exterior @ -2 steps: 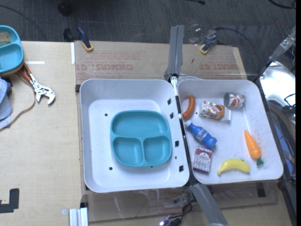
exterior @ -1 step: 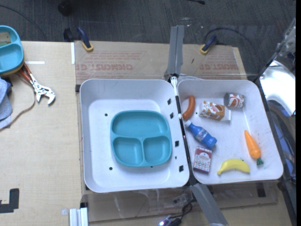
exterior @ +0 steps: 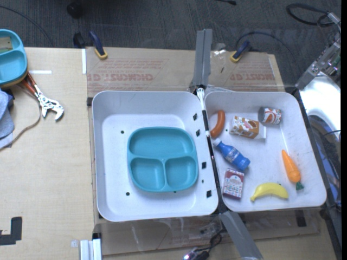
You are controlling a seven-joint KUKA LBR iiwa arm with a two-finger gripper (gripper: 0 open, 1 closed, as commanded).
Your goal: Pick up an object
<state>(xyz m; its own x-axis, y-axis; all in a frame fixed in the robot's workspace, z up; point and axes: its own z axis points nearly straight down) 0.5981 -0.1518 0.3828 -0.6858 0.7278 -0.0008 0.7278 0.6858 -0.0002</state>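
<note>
The right bin [exterior: 303,140] holds several small items. A red sausage [exterior: 217,123] lies by its left wall. A snack box [exterior: 246,128] and a small can [exterior: 270,116] sit toward the back. In the middle, a blue bottle [exterior: 232,155] lies on its side. An orange carrot [exterior: 291,168] rests near the right wall. At the front are a yellow banana [exterior: 269,192] and a red and white carton [exterior: 233,183]. The left bin [exterior: 108,145] holds a teal divided plate [exterior: 162,158].
A pale rounded part of the robot [exterior: 325,104] stands just beyond the right bin's right wall. A wrench [exterior: 47,106] and another teal dish [exterior: 11,61] lie on the wooden bench at the left. Two clamps [exterior: 98,49] [exterior: 238,52] hold cardboard behind the bins.
</note>
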